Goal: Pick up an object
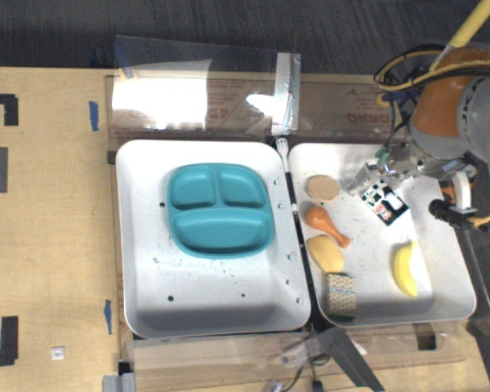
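The right white bin holds several objects. A round tan piece lies near its back left, with an orange drumstick-shaped toy in front of it. Nearer the front are a yellow-tan lump and a small patterned block. A yellow banana lies at the front right. My gripper hangs low over the back middle of this bin, just right of the tan piece and apart from it. Nothing is visibly held in it.
The left white bin carries a teal divided plate. A clear plastic sheet stands behind the bins. The grey arm with its orange band and cables crosses the right bin's back right corner.
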{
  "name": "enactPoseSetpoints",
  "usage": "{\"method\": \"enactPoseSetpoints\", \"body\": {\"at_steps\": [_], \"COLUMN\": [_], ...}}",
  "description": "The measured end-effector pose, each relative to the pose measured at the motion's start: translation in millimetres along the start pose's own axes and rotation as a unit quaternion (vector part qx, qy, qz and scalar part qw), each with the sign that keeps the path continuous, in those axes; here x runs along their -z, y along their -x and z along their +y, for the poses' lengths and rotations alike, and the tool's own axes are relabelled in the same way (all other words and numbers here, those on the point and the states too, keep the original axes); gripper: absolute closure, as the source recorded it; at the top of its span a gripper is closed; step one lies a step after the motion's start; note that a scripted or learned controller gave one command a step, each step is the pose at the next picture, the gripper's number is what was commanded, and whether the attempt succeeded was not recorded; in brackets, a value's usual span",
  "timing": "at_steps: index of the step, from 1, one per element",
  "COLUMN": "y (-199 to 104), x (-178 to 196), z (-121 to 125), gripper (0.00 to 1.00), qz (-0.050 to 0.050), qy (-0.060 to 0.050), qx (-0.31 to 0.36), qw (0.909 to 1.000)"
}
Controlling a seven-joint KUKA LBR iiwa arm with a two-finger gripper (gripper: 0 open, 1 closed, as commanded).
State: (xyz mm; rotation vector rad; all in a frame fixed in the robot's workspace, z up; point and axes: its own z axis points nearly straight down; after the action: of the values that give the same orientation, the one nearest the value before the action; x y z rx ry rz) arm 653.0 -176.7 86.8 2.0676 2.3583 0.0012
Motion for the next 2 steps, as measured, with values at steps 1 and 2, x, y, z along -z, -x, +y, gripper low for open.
{"method": "enactPoseSetpoints", "body": {"at_steps": [1, 2], "y": [-18, -88], "x": [0, 1], "z": [-44, -62], "gripper": [0.0, 0.0], "qz": [0.002, 0.002], "qy": [-0.001, 0.001], "qx": [-0.046, 0.097], "qw": [0.9989, 0.9953]}}
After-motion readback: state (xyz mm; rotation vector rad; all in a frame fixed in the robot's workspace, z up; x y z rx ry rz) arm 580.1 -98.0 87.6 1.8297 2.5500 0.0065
